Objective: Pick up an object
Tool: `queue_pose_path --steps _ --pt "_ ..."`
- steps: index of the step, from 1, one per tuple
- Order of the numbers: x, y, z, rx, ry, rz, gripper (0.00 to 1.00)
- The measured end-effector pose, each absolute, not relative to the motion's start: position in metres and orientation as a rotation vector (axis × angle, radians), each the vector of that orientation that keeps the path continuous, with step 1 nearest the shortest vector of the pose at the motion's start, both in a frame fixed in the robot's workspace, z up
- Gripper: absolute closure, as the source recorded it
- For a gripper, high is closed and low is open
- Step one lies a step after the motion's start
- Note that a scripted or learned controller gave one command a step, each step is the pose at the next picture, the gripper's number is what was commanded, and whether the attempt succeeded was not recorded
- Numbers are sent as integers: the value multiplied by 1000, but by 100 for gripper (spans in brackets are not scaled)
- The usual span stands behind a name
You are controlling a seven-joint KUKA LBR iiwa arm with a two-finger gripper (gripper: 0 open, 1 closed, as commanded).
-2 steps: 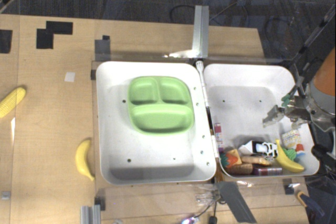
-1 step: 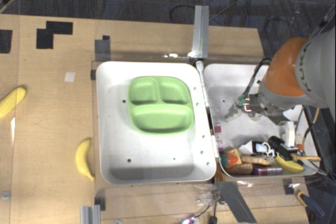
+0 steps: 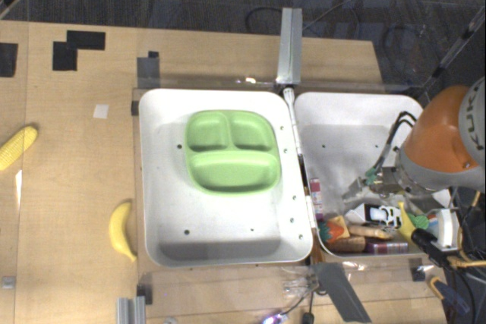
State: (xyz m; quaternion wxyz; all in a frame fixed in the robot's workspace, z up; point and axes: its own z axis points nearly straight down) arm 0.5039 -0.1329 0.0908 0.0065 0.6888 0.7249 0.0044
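The claw (image 3: 377,197), its grip state impossible to tell, hangs over the jumbled objects (image 3: 364,228) at six o'clock of the right bin (image 3: 342,117); a green plate (image 3: 231,149) fills the left bin (image 3: 163,163); a banana (image 3: 121,230) lies on the desk (image 3: 61,163) at nine o'clock.

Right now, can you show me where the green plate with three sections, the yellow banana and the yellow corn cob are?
green divided plate (image 3: 231,150), camera view, centre ridge.
yellow banana (image 3: 120,228), camera view, middle of curve.
yellow corn cob (image 3: 17,147), camera view, mid-length.
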Motion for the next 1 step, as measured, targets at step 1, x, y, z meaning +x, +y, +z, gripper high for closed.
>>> queue_pose_path --steps 1 --pt "577 -81 91 1955 2452 10 0"
